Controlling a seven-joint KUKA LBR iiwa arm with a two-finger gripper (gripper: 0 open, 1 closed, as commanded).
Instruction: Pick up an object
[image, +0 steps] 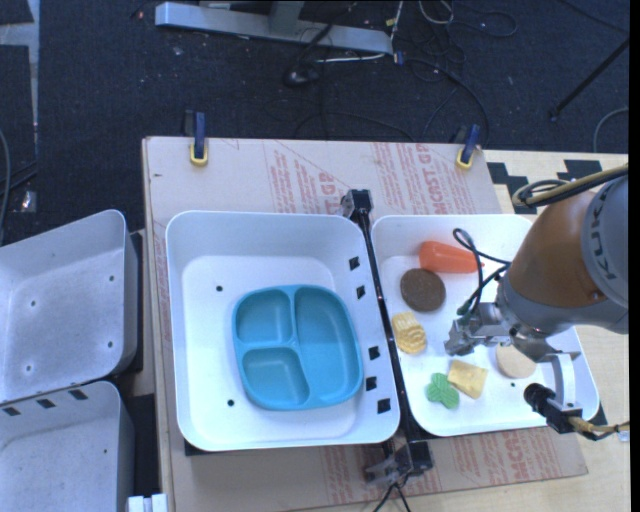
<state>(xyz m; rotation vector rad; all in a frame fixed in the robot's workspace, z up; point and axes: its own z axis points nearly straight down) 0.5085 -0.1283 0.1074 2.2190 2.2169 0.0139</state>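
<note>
- Reaching into the right bin, the arm is bringing its gripper down among the food pieces; you are watching the approach step, with nothing lifted yet.
- You cannot tell from this view how far apart the gripper's tips are standing, because the metal end is small and dark against the bin floor.
- The likeliest target, a pale yellow wedge, is lying just below the tips, near them but apparently not between them.
- A green piece is sitting just beside that wedge, farther down and to the left of the tips.
- A ridged yellow piece is lying to the left of the tips, a brown disc up and to the left, and an orange carrot well above.
- A pale round piece is resting to the right of the tips, partly covered by the wrist.
- The next move, as you may judge, is calling for a short shift toward the wedge, then a descent and a firm closing.
- The blue divided tray in the left bin is lying well apart to the left.
- The wrist is hiding part of the right bin's floor, so more pieces may be lying beneath it.
</note>
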